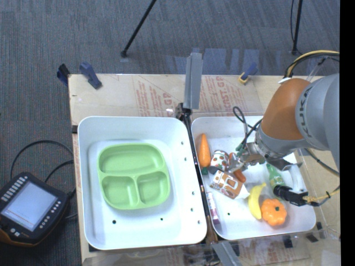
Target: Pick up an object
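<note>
**benchwatcher:** Camera view rundown, left to right. Far left on the carpet there's a teach pendant (30,208) with its screen lit, cable looping off behind it. On the bench, the left bin (89,204) holds a green divided plate (133,175), three compartments, lying flat and roughly in the middle. Blue clamps (89,74) sit at the bench's back left corner.

**gripnerd:** And the right bin (302,223)? That's where the clutter is, yeah?

**benchwatcher:** Yep. A carrot (204,149) lies against its left wall, pointing away from the camera. Just right of it are two small printed cartons (226,183), one behind the other, the near one tilted. A banana (255,200) lies toward the front, touching a little orange pumpkin (274,212) on its right. A green bottle-ish thing (274,175) lies further back, partly under the arm.

**gripnerd:** What's the gripper doing?

**benchwatcher:** The gripper (239,162) is down in the bin, right over the cartons, next to a small red-orange piece (239,176). Honestly can't tell how wide it's open or whether it has hold of anything, too dark and cluttered there. The orange band and grey wrist (299,118) fill the bin's back right.
</note>
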Tool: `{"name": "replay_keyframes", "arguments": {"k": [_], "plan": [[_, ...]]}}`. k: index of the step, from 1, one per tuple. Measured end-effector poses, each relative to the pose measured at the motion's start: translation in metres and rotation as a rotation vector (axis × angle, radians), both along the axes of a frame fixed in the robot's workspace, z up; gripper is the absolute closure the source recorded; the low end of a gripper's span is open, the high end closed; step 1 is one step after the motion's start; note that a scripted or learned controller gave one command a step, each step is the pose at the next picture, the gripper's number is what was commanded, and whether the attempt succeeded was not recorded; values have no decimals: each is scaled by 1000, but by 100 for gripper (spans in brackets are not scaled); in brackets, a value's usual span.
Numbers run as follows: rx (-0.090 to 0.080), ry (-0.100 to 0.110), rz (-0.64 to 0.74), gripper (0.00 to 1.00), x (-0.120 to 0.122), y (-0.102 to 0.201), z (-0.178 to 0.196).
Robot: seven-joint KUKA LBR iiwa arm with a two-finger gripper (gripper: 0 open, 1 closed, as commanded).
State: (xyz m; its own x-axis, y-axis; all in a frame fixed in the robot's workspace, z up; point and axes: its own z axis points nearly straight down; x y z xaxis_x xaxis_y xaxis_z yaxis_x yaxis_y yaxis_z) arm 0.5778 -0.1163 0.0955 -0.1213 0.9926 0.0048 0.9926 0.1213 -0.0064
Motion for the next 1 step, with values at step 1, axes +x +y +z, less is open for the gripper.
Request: {"name": "replay_keyframes", "arguments": {"k": [1], "plan": [[-5,-4,-181,100,11,52,148]]}}
